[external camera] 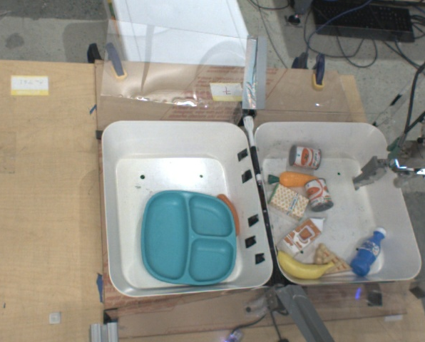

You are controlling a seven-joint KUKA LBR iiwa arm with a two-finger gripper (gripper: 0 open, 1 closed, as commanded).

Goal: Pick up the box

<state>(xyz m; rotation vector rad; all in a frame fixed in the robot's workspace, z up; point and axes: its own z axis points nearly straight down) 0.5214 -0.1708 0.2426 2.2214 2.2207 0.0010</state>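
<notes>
While the gripper [369, 171] hovers at the right bin's [405, 223] far right, its opening unclear, the box [289, 201] lies left of it

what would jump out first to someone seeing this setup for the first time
The big teal divided plate fills much of the left bin, with an orange item against its right edge. The right bin is crowded: two cans, a carrot, small boxes, a banana and a blue bottle. The gripper reaches in over that bin's right rim.
</notes>
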